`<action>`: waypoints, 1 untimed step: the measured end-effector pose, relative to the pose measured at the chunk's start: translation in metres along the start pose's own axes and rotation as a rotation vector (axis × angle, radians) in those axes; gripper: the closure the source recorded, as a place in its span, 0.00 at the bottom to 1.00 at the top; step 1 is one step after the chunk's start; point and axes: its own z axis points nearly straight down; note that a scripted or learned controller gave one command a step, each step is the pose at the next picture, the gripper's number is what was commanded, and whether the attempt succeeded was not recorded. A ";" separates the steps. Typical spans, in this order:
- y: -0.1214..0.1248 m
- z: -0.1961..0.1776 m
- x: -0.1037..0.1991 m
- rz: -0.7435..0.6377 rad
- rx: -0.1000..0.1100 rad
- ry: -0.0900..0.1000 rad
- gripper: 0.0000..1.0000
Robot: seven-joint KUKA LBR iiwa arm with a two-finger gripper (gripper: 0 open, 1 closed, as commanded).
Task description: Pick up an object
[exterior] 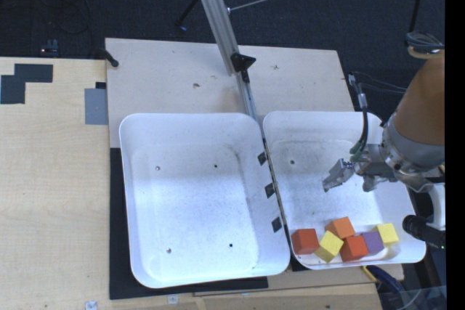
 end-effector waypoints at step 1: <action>0.000 -0.010 -0.001 0.000 0.000 0.000 1.00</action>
